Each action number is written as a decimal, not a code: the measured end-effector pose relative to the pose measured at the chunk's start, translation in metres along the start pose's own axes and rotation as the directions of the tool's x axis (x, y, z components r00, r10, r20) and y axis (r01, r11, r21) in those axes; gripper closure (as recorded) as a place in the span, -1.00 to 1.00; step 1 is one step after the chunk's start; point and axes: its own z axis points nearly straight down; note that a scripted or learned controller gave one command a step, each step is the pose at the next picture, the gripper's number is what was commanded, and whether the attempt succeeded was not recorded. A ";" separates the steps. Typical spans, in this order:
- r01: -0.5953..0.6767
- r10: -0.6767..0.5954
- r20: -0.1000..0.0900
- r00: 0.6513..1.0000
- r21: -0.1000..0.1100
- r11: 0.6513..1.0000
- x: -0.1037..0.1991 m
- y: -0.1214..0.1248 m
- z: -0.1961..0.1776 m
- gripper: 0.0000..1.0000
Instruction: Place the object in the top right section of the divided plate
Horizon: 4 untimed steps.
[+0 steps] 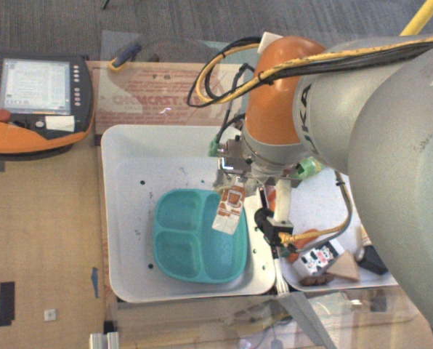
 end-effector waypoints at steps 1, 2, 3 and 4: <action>0.003 -0.003 0.001 1.000 0.001 1.000 0.001 0.000 -0.009 1.00; 0.006 -0.006 0.002 1.000 0.002 1.000 0.002 0.000 -0.019 1.00; 0.008 -0.008 0.004 1.000 0.003 1.000 0.003 0.000 -0.028 1.00; 0.010 -0.010 0.005 1.000 0.003 1.000 0.004 0.001 -0.037 1.00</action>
